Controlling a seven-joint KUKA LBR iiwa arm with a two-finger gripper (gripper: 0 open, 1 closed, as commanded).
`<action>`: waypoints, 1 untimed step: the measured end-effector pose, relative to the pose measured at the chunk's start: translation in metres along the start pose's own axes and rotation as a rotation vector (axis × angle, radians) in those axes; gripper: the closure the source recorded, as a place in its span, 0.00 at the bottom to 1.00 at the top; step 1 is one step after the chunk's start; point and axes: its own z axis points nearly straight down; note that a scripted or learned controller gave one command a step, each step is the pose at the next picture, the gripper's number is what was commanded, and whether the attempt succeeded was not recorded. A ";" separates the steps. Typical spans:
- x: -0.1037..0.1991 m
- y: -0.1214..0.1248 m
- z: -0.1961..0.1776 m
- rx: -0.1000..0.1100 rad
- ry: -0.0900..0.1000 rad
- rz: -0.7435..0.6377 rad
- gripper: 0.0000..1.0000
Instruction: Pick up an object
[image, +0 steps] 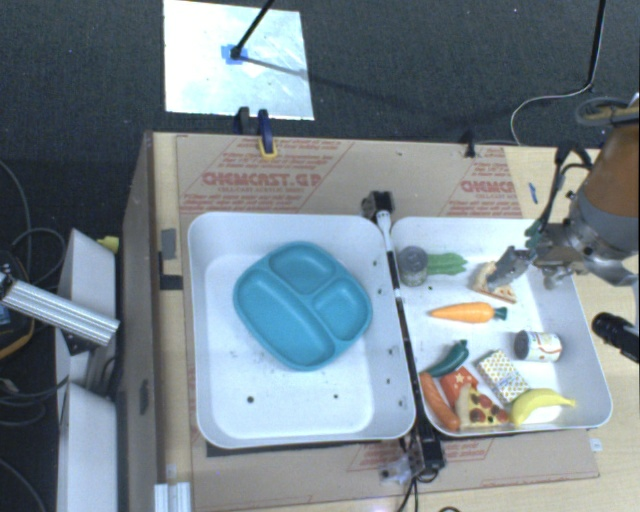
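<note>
Over the right bin (600, 385), near its upper right corner, the gripper (512, 264) reaches in from the arm (610, 200). Its grey fingers hang just above a pizza slice (493, 283), a small wedge lying near the bin's top edge; whether they touch it, or how far apart they stand, I cannot tell, as the metal blurs into the toy. Nothing is plainly caught between them. Below the slice a carrot (465, 313) lies crosswise. Left of the slice sit a grey can (411, 266) and a green vegetable (447, 264). Toward the bin's lower edge lie a banana (541, 404), a small white cup (538, 346) on its side, a patterned box (503, 374) and red and green peppers (450, 375). The left bin (215, 300) bears a blue divided plate (302, 304).
</note>
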 end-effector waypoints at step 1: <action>-0.021 0.034 0.088 0.004 0.001 0.002 0.00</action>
